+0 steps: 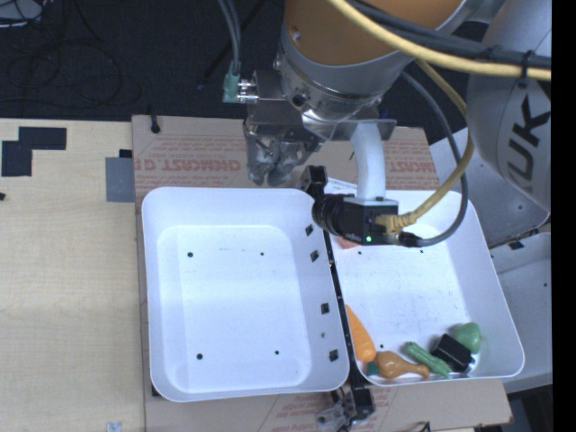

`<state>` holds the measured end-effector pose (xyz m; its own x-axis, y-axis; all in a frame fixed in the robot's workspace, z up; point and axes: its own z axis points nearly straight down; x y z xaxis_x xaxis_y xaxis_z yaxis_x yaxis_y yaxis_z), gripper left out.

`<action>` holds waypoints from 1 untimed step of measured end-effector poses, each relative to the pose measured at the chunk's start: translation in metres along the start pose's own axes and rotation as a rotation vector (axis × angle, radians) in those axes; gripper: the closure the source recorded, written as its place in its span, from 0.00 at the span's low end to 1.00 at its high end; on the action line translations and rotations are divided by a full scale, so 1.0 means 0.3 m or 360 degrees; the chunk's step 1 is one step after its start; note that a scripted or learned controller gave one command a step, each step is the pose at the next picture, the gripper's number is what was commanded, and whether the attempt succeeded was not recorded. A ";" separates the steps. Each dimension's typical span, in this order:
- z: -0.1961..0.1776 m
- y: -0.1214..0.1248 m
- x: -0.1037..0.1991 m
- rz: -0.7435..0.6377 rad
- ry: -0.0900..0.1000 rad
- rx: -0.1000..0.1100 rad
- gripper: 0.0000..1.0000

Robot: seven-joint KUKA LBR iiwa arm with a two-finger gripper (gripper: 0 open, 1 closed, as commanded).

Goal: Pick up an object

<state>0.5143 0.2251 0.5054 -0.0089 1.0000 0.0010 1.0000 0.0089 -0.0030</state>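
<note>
Claw hangs above the left shallow white plastic bin's back edge; honestly can't tell its state. Small orange carrot-shaped toy sits in the right white bin.

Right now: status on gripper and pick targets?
Gripper above left bin's far rim, nothing visibly held. Toys clustered in right bin's near corner: carrot, green piece. Untouched.

You have open floor across the left bin. In the right bin, the near corner is crowded by a carrot, a green piece and a black block. The arm overhangs both far rims.
</note>
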 end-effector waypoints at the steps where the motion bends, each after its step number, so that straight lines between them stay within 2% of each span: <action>1: -0.115 -0.128 -0.062 0.0011 -0.0001 -0.0005 1.00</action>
<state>0.4762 0.2060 0.5400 -0.0018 1.0000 0.0003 1.0000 0.0018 0.0000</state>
